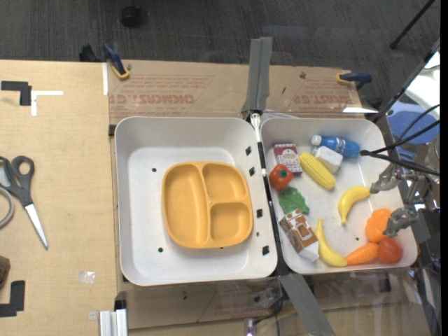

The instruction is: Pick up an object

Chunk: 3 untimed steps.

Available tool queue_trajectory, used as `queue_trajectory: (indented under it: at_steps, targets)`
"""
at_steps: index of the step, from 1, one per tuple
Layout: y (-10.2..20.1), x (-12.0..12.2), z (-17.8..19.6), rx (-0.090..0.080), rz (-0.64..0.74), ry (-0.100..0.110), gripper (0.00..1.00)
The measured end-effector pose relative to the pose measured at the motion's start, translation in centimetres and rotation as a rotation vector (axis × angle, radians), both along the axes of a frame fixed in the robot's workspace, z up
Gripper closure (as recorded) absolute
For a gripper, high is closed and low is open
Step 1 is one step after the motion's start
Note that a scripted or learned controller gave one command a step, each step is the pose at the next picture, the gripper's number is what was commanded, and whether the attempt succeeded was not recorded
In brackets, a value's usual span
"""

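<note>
The right bin [371, 128] holds several toy foods: a blue and white bottle [336, 145], a corn cob [316, 170], a red box [285, 152], a red tomato [280, 177], a green leafy piece [294, 200], a brown carton [299, 232], two bananas [350, 200] [329, 247], a carrot [360, 253], an orange fruit [376, 222] and a red fruit [390, 250]. My gripper [384, 208] is low at the bin's right side, open. Its lower finger [393, 226] is right beside the orange fruit. Nothing is held between the fingers.
The left bin [133, 187] holds a yellow-orange divided plate [207, 204]. Scissors [24, 194] lie on the wooden bench at the far left. Blue clamps [115, 60] [355, 79] pin the cardboard behind the bins. Cables run along the right edge.
</note>
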<state>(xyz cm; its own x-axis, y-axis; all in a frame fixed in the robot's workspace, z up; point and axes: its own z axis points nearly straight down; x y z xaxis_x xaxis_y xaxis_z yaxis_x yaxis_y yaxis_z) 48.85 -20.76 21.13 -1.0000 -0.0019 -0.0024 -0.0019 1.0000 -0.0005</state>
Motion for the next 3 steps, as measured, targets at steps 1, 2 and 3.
queue_trajectory:
  at_steps: [1,2,3]
  targets:
    - [-1.3,0.7,-10.1,0.0,-0.213,-0.001,0.0]
    - [2.2,11.2,-11.7,0.0,-0.203,-0.003,0.0]
    - [8.2,13.8,-11.7,0.0,-0.352,-0.003,0.0]
